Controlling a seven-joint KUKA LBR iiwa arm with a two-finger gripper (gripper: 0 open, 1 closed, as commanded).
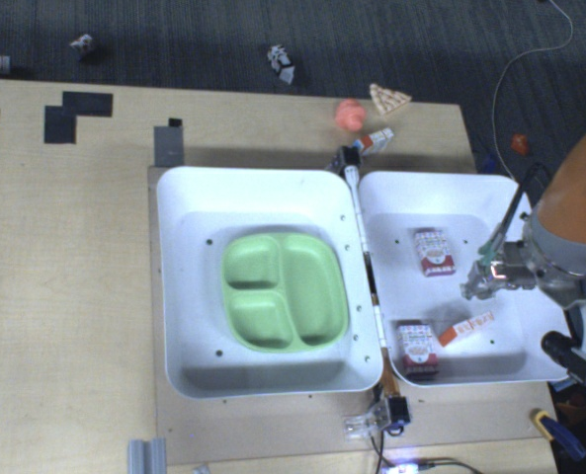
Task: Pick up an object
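Note:
The right bin (391, 200) holds a small red and white carton (432, 252) near its middle, a dark red carton (417, 349) at its front left, and an orange and white tube (466, 329) lying at a slant beside it. My gripper (482, 282) hangs over the right part of this bin, just above and right of the tube and right of the upper carton. Nothing shows between its tips. The left bin (189, 205) holds a green divided tray (284, 291).
Behind the bins on the bench lie a pink ball (350, 115), a toy pizza slice (389, 99) and a small tube (375, 142). A cable arcs down to the arm on the right. Small clutter lies on the dark floor beyond the bench.

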